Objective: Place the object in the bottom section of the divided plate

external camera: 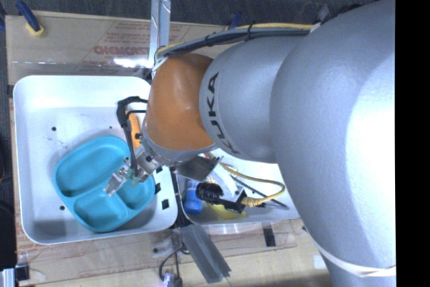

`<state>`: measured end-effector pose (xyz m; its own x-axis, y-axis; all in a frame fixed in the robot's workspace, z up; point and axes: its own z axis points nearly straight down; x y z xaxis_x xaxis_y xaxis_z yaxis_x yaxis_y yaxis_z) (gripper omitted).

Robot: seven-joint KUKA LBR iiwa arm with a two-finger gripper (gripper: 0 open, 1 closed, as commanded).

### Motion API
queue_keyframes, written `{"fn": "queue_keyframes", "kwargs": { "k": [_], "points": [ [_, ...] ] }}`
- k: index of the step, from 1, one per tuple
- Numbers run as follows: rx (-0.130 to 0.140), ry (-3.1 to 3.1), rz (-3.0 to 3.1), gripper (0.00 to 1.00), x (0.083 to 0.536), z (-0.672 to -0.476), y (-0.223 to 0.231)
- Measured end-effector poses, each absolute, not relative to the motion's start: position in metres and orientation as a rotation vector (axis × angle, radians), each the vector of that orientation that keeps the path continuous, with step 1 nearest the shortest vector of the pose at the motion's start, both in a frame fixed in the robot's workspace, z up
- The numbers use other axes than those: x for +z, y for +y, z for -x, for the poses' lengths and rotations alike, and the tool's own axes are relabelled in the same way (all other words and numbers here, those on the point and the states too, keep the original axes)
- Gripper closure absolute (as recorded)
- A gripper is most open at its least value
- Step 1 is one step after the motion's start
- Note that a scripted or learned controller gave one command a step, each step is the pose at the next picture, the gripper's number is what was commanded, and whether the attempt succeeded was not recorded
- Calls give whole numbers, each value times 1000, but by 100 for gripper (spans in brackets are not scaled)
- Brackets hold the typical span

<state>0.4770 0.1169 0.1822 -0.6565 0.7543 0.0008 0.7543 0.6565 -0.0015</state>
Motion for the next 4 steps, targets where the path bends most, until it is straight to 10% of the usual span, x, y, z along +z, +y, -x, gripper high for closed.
{"fn": "queue_keyframes", "kwargs": {
  "k": [1,2,3,4],
  "points": [
    [5,-2782,1449,0,158,-475,102],
    [5,-2784,1444,100,167,-476,102],
    [3,-2631,1712,100,191,-522,43],
    [4,-2587,1776,100,191,-476,3]
  ]
}}
